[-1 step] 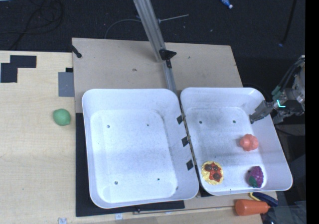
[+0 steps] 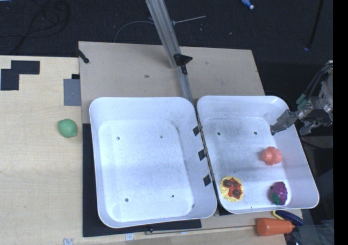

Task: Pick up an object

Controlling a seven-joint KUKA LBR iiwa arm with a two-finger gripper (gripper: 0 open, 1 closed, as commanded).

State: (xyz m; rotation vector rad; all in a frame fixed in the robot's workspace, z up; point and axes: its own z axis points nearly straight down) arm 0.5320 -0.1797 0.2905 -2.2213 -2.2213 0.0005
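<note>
The right bin (image 2: 247, 109) holds three small objects. A salmon-pink lump (image 2: 271, 155) lies near its right wall, a yellow piece with red spots (image 2: 232, 189) sits at the front left, and a purple bunch with a green tip (image 2: 279, 193) sits at the front right. My gripper (image 2: 294, 124) hovers over the bin's right rim, up and to the right of the pink lump and apart from it. Its two dark fingers (image 2: 281, 122) stand spread, open, with nothing between them.
The left bin (image 2: 103, 109) lies beside the right one, joined by black clips. An orange carrot-like toy (image 2: 274, 226) lies outside the right bin's front edge. A green ball (image 2: 67, 128) rests on the wooden bench at left. A metal rail (image 2: 166, 26) slants up behind the bins.
</note>
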